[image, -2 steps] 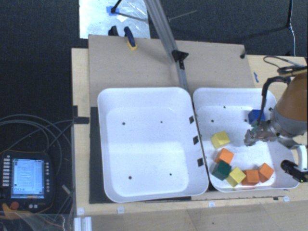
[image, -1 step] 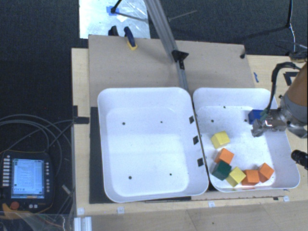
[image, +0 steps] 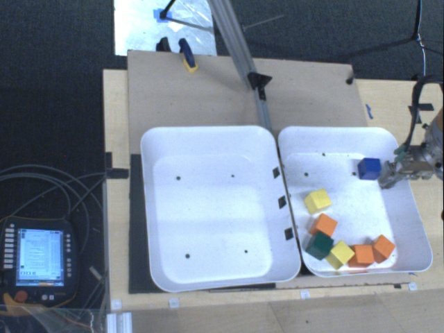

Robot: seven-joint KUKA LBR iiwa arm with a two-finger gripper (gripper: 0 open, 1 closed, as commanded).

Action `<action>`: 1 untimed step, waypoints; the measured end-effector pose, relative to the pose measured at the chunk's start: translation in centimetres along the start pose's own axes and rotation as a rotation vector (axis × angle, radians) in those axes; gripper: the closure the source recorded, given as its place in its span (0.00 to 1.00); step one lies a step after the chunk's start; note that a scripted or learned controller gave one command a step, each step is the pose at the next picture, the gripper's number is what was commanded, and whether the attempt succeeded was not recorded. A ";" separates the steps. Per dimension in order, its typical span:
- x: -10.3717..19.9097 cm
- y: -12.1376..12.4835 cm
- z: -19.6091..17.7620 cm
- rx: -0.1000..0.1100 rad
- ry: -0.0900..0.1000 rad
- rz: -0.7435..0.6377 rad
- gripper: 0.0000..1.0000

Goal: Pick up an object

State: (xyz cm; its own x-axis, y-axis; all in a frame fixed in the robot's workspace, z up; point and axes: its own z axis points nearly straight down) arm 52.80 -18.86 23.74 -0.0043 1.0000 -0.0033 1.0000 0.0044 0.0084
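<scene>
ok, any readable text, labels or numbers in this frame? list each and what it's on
None can be read.
Handheld control screen, lower left: lines of text show on its lit display, too small and blurred to read.
Blocks, such as the blue block and the yellow block: plain faces, no marks.
Bins, such as the left bin: dark dots, no lettering.

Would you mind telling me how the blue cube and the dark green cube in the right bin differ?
The blue cube sits alone near the bin's far right side, beside the gripper; the dark green cube lies at the near side, touching an orange cube and a yellow cube. They differ in colour. Both look similar in size and rest in the right bin.
</scene>
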 end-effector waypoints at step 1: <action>-0.1 0.2 -4.4 0.001 0.001 -0.001 1.00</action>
State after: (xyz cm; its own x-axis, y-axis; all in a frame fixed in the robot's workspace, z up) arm 52.96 -18.90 28.12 -0.0054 1.0000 -0.0025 1.0000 0.0054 0.0072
